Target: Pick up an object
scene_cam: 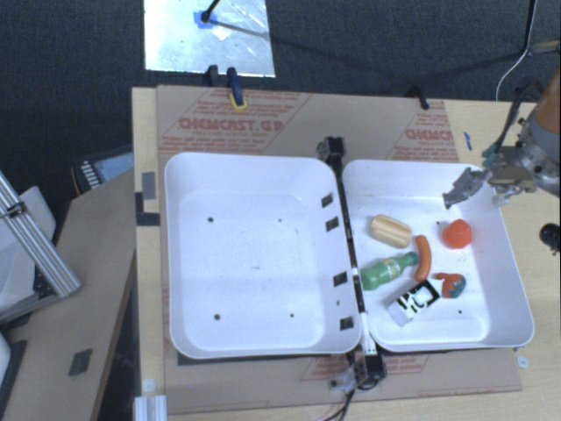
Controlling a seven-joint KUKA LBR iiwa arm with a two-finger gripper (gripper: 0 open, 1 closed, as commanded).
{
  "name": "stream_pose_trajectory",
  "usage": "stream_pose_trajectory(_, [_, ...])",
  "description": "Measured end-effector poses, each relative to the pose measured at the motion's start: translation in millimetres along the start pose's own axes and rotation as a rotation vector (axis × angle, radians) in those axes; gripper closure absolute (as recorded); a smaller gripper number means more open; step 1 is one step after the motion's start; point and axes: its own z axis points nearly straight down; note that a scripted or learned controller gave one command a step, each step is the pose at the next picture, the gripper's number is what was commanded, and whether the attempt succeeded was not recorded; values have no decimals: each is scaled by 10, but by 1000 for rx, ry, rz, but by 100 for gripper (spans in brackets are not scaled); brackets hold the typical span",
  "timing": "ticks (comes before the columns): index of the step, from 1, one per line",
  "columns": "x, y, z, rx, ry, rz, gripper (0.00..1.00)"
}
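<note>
Though partly cut off, tool [478, 185] hovers above tomato [456, 233].

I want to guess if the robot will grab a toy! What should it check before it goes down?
1. Toys to pick in the right bin: ok. A bun, tomato, carrot, bottle and more.
2. Gripper over that bin: ok, near its upper right corner.
3. Gripper holding nothing: ok, no toy on it.
4. Jaws open wide enough: cannot tell.
5. Straight above a toy: not ok, the tomato lies lower in the view.
6. Room around the tomato: ok, it sits apart. The carrot and bottle touch.
</note>
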Motion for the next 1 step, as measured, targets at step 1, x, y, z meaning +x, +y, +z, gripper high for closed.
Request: stream_pose_trajectory(1, [424,-172,1224,6,3,-4,0])
